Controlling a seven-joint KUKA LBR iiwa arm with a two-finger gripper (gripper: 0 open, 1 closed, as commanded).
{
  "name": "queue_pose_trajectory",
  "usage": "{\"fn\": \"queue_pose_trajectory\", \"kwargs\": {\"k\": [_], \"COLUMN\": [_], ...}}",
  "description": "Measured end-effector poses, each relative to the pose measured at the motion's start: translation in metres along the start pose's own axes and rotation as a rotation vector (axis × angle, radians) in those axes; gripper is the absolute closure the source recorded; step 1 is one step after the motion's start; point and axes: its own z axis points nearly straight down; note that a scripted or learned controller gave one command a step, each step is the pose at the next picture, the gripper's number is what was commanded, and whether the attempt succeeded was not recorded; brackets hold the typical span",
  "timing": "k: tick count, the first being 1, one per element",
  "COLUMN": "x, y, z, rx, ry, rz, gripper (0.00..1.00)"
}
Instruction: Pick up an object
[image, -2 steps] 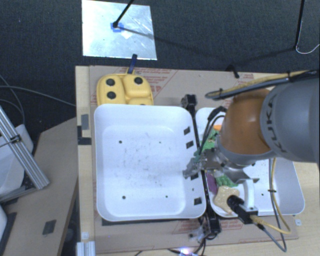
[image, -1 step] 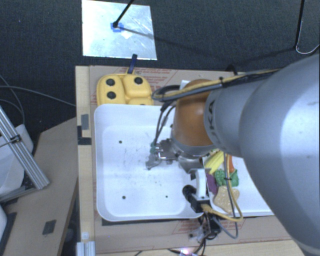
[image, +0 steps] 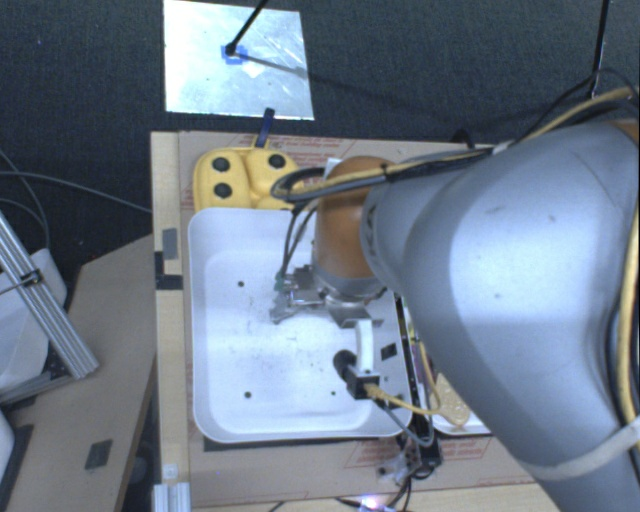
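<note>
My gripper (image: 285, 298) hangs low over the right half of the left white bin (image: 225, 330), below the orange band of the wrist. Nothing shows beneath it but the bin's speckled floor. A tan, rounded object (image: 456, 409) peeks out from under my arm in the right bin, most of it hidden by the arm.
A yellow moulded piece (image: 240, 177) with black holes sits just behind the left bin's far rim, with a dark blue stick (image: 265, 128) beyond it. My big grey arm covers nearly all of the right bin. A shiny sheet (image: 238, 60) lies farther back.
</note>
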Motion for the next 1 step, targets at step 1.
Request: {"fn": "queue_pose_trajectory", "kwargs": {"k": [1], "x": [0.01], "y": [0.059], "z": [-0.004], "rx": [-0.004], "ry": [0.0], "rz": [0.001], "gripper": [0.0]}}
